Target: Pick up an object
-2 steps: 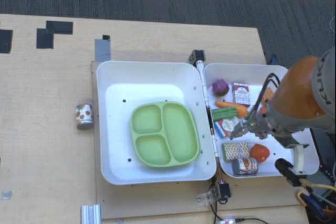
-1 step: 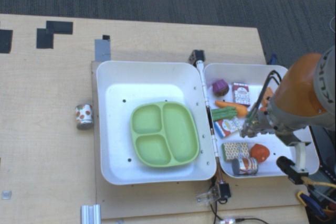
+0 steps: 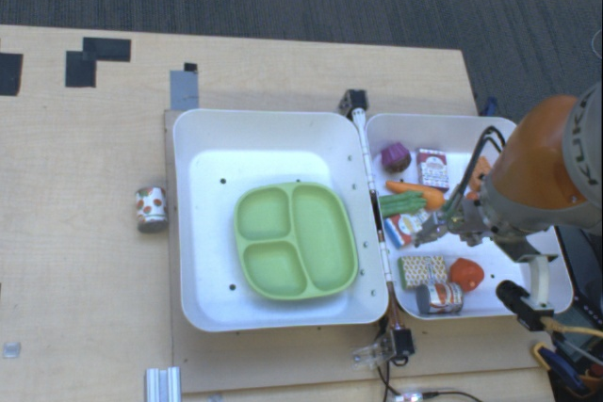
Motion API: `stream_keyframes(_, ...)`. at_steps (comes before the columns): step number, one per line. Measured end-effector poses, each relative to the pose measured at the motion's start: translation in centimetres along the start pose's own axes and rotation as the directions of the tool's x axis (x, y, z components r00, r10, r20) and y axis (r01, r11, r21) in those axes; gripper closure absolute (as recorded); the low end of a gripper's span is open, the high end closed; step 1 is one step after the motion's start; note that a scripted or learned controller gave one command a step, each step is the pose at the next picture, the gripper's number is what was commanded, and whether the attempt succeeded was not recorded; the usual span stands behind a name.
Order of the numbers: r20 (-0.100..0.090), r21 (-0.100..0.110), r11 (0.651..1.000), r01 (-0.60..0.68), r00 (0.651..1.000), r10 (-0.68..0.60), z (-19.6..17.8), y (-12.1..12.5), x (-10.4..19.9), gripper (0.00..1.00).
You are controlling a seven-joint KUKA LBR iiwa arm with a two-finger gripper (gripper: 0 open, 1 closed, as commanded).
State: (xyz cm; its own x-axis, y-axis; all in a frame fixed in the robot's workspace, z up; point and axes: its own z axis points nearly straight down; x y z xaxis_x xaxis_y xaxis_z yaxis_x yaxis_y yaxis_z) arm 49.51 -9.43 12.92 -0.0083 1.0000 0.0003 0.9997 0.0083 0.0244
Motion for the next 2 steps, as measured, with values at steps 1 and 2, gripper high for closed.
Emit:
stream_keyframes(1,0.002,0.016,1.0,-0.008,1.0,0.008,4.2,-0.7,0.8,0.0)
stream_keyframes(2,0.002,0.01,1.0,-0.006,1.0,0.006,3.1,-0.5,0.8,1.0)
